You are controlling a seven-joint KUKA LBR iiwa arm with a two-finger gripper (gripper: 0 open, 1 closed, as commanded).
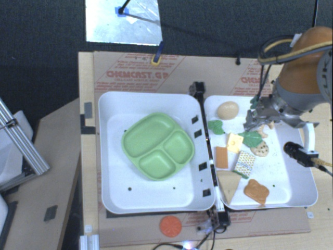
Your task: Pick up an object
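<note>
My gripper (255, 123) hangs low over the back of the right bin (302, 191), just above a green leafy piece (253, 138) and a speckled cookie (260, 149). Whether it touches them is unclear. Close by lie a yellow cheese square (235, 141), a beige bun (227, 110) and a small green leaf (216, 126). Nearer the front are an orange slab (221, 158), a patterned packet (244, 164), a tan wedge (229, 181) and a brown toast piece (256, 191).
The left bin (112, 191) holds a green divided plate (157, 146). A black divider (205, 150) runs between the bins. A black fitting (299, 154) juts over the right bin's right side. An orange disc (170, 225) lies on the bench in front.
</note>
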